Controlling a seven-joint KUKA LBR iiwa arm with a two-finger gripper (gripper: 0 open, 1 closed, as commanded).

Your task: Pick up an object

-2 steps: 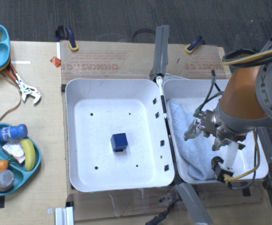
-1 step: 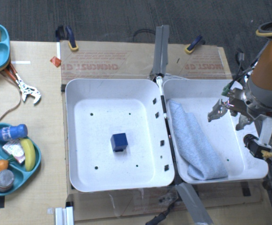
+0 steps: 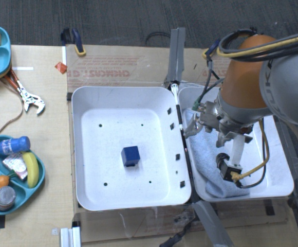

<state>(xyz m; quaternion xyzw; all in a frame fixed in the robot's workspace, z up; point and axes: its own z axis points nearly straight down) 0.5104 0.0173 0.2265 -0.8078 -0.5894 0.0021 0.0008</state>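
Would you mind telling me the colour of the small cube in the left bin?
The small cube is dark blue, clearest in the camera view.

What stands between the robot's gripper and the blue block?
Only the bins' adjoining walls: the gripper hangs over the cloth in the right bin, and the blue block lies alone in the left bin.

The claw (image 3: pixel 204 121) hangs over the right-hand bin (image 3: pixel 280 184), close above a crumpled pale blue cloth (image 3: pixel 203 161). Well apart from it, toward the view's left, a blue cube (image 3: pixel 131 156) sits in the neighbouring bin (image 3: pixel 92 138).
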